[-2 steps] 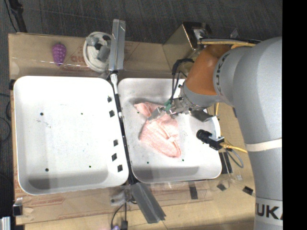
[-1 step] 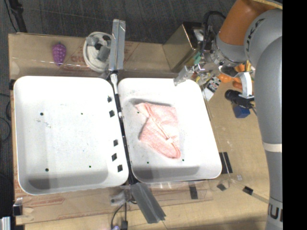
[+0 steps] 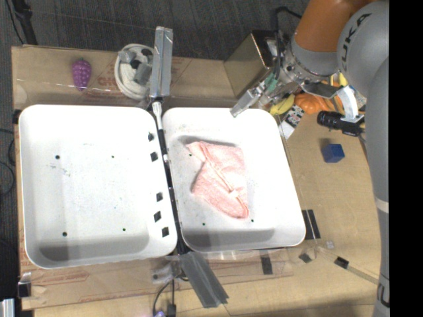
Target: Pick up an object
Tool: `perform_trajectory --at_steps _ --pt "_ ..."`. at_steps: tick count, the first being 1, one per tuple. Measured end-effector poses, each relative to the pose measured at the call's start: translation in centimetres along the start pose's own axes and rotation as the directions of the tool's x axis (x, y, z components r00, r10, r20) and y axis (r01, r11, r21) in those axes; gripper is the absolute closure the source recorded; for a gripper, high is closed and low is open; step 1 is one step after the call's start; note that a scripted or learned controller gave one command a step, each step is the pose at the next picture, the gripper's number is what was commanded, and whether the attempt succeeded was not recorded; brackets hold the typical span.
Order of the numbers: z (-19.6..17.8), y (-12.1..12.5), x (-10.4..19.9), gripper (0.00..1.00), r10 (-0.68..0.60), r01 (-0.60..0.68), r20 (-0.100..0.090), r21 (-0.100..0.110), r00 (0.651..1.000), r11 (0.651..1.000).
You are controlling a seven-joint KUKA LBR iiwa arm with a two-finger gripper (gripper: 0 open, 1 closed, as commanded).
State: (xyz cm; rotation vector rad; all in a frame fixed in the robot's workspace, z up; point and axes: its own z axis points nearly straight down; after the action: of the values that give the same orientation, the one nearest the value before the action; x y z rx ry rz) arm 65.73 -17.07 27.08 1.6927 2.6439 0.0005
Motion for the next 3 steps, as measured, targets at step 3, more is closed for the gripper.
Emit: perform_trajectory --at_steps 3 --pt "17.6 -3.9 2.1 0.00 -0.439 0.439 -0.001 -0.001 0.899 0.899"
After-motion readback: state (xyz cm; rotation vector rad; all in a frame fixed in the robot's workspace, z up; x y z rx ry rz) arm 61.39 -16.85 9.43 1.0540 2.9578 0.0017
